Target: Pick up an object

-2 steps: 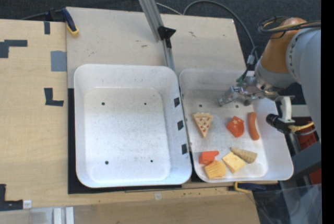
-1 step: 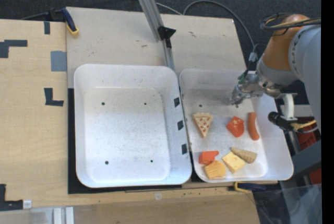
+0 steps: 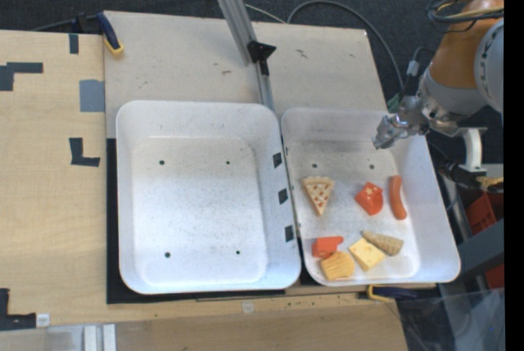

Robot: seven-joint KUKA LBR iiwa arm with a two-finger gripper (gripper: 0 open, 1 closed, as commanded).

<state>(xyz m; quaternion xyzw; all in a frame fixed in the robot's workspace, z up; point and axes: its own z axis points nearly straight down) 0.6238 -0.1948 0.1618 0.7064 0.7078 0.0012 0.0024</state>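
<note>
The right bin (image 3: 344, 128) holds several toy foods. A pizza slice (image 3: 318, 194) lies near its middle, a red strawberry-like piece (image 3: 370, 198) to its right, and a sausage (image 3: 397, 197) by the right wall. Along the front lie an orange-red piece (image 3: 327, 245), two yellow cheese blocks (image 3: 337, 265) (image 3: 366, 253) and a tan cone (image 3: 385, 243). My gripper (image 3: 386, 133) hangs over the bin's back right corner, above and behind the sausage, touching no food. Nothing shows between its fingers.
The left bin (image 3: 196, 194) sits beside the right one. A slanted metal pole (image 3: 233, 6) crosses the back of the bench down to the gap between the bins. The arm (image 3: 463, 63) fills the right edge. A cable loops behind the right bin.
</note>
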